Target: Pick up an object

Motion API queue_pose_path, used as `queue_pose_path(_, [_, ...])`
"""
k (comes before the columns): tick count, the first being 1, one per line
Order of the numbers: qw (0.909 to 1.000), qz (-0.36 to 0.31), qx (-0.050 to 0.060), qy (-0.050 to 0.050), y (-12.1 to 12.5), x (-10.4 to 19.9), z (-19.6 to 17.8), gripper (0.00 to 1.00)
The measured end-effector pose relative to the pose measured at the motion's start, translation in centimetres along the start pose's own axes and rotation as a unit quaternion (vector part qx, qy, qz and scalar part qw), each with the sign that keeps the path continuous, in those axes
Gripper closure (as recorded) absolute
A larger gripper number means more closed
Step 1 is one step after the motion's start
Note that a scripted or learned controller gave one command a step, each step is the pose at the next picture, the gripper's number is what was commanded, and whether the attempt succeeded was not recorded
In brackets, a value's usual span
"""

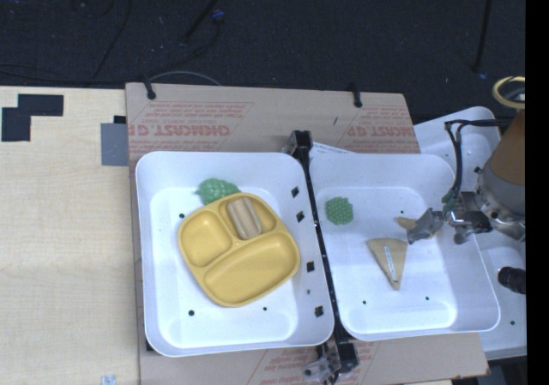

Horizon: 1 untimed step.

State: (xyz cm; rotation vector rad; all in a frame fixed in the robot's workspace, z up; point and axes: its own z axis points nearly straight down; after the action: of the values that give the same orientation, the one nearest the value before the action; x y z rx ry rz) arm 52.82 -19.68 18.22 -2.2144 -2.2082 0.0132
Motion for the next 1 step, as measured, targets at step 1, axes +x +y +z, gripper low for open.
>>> queue_pose_path(1, [1.0000, -0.002, -0.006, -0.001, 0.31, 0.02, -0.75, 0.00])
